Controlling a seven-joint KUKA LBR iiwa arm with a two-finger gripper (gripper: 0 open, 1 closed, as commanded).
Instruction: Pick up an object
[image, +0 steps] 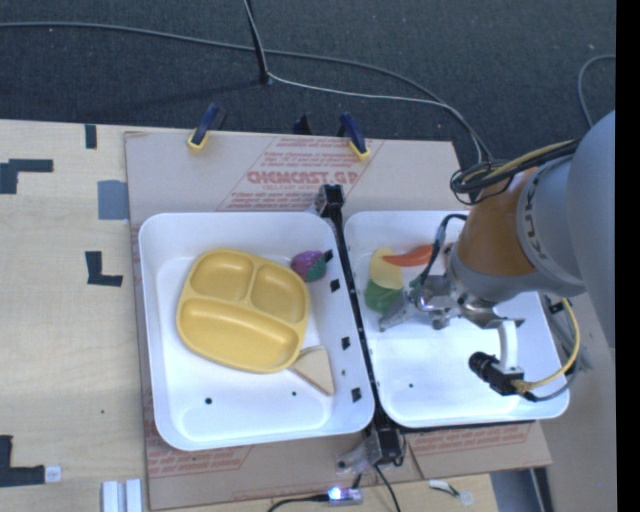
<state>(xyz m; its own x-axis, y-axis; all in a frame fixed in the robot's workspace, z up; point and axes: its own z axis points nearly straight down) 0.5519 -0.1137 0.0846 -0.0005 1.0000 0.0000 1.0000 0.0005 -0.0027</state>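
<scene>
My gripper (402, 306) is low in the right bin (450, 400), at its left side. Its tip sits right against a small green object (380, 294). A yellow-green fruit-like piece (386, 267) lies just behind that, and an orange-red piece (408, 257) rests by the arm's wrist. I see nothing lifted off the bin floor. In the left bin (230, 420) lie a yellow divided plate (243, 308), a purple object (310, 263) by the divider, and a tan wedge (317, 371) at the plate's near right corner.
The grey arm with its orange band (495, 240) covers the right bin's back right. A black cable connector (493, 371) hangs over that bin's floor. The black divider rail (345, 300) runs between the bins. Blue clamps (205, 127) hold the cardboard at the back.
</scene>
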